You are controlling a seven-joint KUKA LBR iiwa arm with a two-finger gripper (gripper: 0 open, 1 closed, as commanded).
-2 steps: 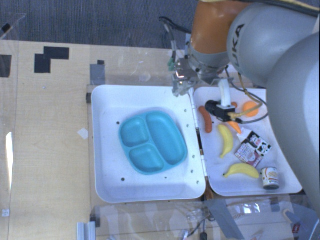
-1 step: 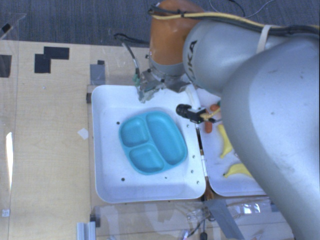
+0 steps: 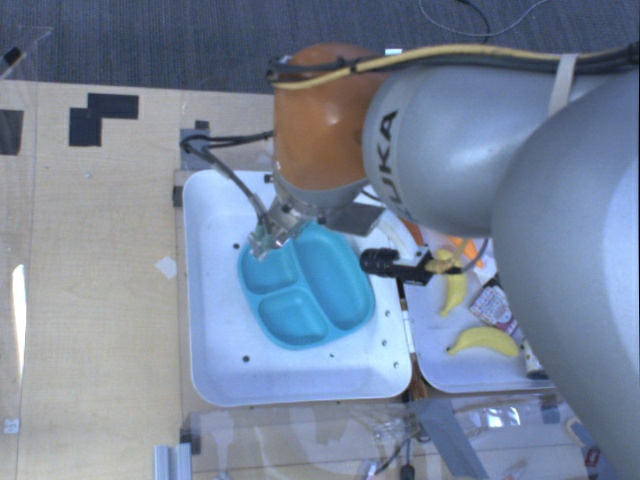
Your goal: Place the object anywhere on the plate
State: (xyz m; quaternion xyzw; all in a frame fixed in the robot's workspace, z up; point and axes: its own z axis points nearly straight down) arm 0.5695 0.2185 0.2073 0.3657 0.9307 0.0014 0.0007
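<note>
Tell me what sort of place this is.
Probably a robotics lab test bench, not a kitchen. A large grey arm with cabling reaches over two white bins set into a wooden bench. A blue divided plate and toy-like bananas look like practice props.

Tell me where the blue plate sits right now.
In the camera view the blue plate lies in the left white bin, tilted diagonally near its middle. The end effector is over the plate's upper-left corner, and the bananas lie in the right bin.
</note>
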